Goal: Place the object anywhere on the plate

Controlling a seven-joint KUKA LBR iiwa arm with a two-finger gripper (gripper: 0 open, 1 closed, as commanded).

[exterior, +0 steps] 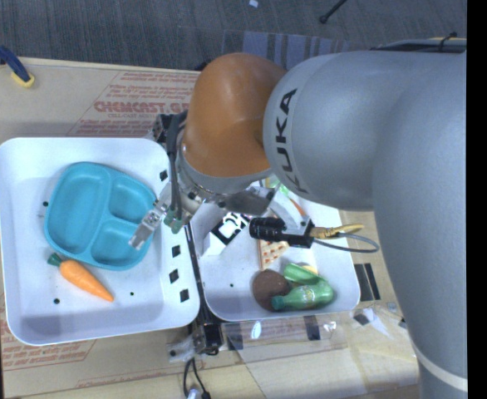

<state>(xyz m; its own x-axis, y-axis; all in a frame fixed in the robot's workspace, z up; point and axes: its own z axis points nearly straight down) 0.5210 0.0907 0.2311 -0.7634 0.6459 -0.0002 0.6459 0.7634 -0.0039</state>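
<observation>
The carrot [86, 279] is lying in the left bin [11, 223], just beside the blue plate [94, 214] and not on it, so the placing is not done; the pincer [148, 228] is hovering over the plate's right edge, whether apart or together I cannot tell

Overhead slanted view of both bins [11, 223]

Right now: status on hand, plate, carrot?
Hand over right rim of blue sectioned plastic plate, nothing visible between fingers. Orange toy carrot beside plate on bin floor, not on it.
</observation>
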